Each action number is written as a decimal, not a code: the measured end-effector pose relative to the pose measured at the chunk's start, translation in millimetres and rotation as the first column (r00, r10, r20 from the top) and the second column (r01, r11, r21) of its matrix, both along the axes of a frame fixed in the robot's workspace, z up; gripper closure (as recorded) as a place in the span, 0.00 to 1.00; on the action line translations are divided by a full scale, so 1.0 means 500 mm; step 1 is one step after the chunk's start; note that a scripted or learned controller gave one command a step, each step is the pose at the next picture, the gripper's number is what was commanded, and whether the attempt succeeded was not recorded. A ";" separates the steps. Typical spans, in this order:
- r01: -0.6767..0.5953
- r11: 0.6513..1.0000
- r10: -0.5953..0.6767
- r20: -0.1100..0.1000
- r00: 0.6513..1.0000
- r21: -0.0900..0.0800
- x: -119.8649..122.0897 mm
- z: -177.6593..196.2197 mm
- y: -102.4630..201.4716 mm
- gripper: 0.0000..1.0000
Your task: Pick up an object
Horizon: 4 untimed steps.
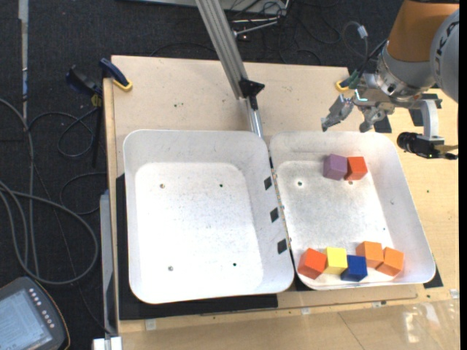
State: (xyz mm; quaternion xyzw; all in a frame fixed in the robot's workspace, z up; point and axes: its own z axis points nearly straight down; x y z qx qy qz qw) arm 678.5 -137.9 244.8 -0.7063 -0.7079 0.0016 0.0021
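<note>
1. Right, I have the gripper (352, 115) above the far rim of the right bin (408, 203), out past its top edge, hanging from the grey arm (419, 46) that comes in from the right.
2. Its two fingers (334, 117) look spread apart, with nothing between them that I can see.
3. In the right bin, near the far end, a purple cube (335, 166) sits touching an orange cube (357, 168) on its right. Both lie just below the gripper, but apart from it.
4. Along the near edge of the same bin I count five cubes in a loose row: a red-orange one (313, 262) on the left, then a yellow cube (336, 258), a blue cube (355, 267), and two more orange ones (371, 253) (392, 260) on the right. They are packed close, most touching their neighbours.
5. The left bin (146, 159) lies beside the right one, their inner edges meeting along the middle of the bench (182, 86).
6. A grey pole (222, 39) slants in from the top and ends near the far end of that seam.
7. A blue and yellow clamp (115, 74) grips the bench's far left corner.
</note>
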 end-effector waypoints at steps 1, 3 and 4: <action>-0.002 1.000 0.002 0.005 1.000 -0.001 0.002 0.006 0.000 0.00; 0.002 1.000 -0.002 0.001 1.000 -0.001 -0.010 -0.170 -0.007 0.00; 0.003 1.000 -0.002 0.021 1.000 -0.006 -0.009 -0.244 -0.007 0.00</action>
